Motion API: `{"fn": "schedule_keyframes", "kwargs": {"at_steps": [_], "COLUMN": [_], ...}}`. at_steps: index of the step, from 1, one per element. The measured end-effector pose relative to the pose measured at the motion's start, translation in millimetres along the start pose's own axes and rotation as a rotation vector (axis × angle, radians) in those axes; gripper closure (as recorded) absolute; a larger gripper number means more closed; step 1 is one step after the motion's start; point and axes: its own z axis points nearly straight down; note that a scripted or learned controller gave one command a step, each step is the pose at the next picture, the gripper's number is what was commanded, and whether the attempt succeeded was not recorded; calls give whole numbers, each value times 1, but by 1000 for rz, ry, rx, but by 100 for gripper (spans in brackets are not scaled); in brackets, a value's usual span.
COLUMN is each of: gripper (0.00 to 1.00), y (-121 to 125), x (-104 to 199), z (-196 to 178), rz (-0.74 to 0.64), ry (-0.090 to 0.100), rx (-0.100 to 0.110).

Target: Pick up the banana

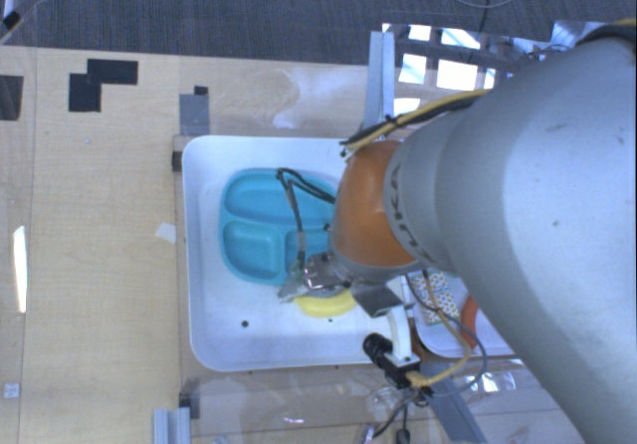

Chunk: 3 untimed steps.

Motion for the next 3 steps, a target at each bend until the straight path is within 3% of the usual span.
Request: {"fn": "schedule_keyframes", "kwargs": {"at_steps": [3], "gripper": [0], "y": [-3], "x": [-20], "z": [-1], "rz": [11], "ry": [3], "rx": [-5]}}
